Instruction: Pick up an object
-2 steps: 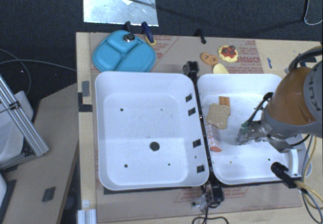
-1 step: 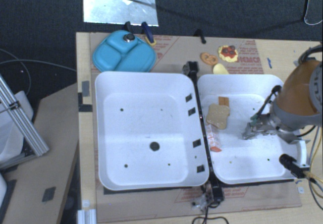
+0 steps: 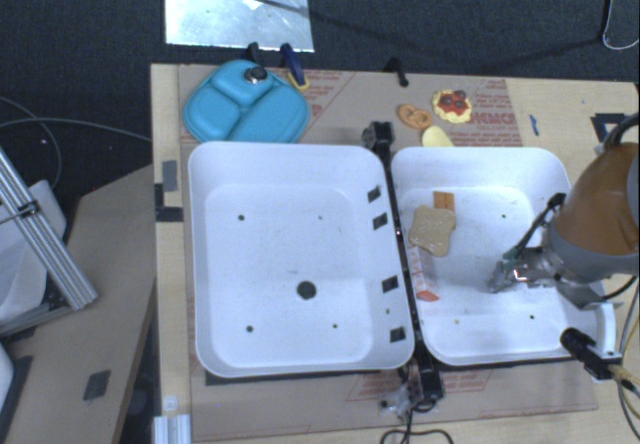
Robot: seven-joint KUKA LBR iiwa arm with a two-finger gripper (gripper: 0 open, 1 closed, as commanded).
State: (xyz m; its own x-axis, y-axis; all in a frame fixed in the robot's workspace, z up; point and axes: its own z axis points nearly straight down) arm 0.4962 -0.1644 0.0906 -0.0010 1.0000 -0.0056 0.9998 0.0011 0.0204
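My gripper (image 3: pixel 505 277) sits low in the right bin (image 3: pixel 540 177), right-hand half, near the floor of it. Too small and dark to judge, so its state: cannot tell. Nothing visibly held.

Nearest object is the tan bread-slice piece (image 3: pixel 433 229), lying flat on the right bin's floor, left of my gripper and a bit further from the camera, clearly apart from it, no contact. Just above it, touching or nearly touching its upper edge, a small orange-brown block (image 3: pixel 443 200). Below the bread slice, near the divider between bins, a small red-orange piece (image 3: pixel 427 296), also left of my gripper, apart.

Counts, right bin: three things — one bread slice, one orange-brown block, one red-orange piece.

Left bin (image 3: pixel 215 232): one small dark round object (image 3: pixel 306 290) on the floor, lower middle, well apart from my gripper.

Bins: two, white, side by side.

On the bench behind the bins: one blue sectioned tray (image 3: pixel 246 107) beyond the left bin; beyond the right bin one pretzel-like toy (image 3: pixel 413 116), one small pizza-like disc (image 3: pixel 452 105), one pale yellow piece (image 3: pixel 436 137) just beside the right bin's rim. All well apart from my gripper.
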